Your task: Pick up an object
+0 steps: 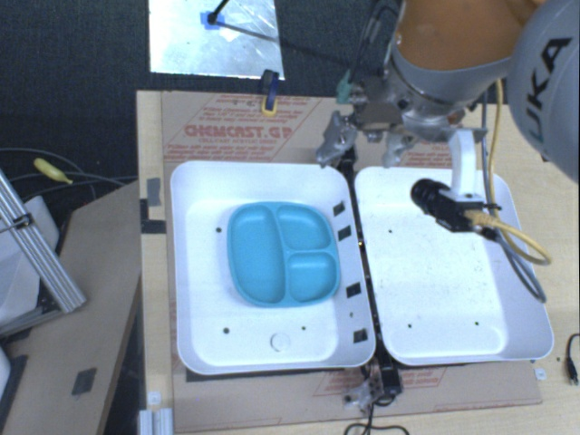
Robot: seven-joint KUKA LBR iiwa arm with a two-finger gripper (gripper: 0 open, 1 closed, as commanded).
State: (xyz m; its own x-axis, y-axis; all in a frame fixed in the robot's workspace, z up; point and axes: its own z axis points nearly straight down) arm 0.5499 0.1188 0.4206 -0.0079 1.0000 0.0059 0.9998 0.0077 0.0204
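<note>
**Gripper parted above the bins' far edge, blue plate down to its left**

The gripper [364, 150] hangs over the far end of the seam where the two white bins meet. Its two grey fingers [334, 147] stand apart with nothing between them. The grey arm [544, 53] with its orange band [458, 16] comes in from the upper right of the camera view.

The one loose object is a blue divided plate [281, 253]. It lies flat near the middle of the left bin [195, 243], with its three compartments facing up. It sits nearer the camera than the gripper and to the left of it, well apart from the fingers and not touched by them.

The right bin [453, 315] lies under the arm's wrist. A black cylindrical part [441, 205] on a white bracket [464, 161] hangs over this bin's far half, and a yellow cable [521, 243] runs from it towards the right. Whether the black part touches the bin floor cannot be told.

Small black clips [344, 234] sit along the wall between the bins, between the plate and the right bin. Both bins rest on a brown board with red lettering [237, 130]. Beyond the board lies a shiny sheet [213, 25]. A small yellow and blue clamp [269, 93] stands at the board's far edge. A metal frame rail [41, 261] slants at the far left.
</note>
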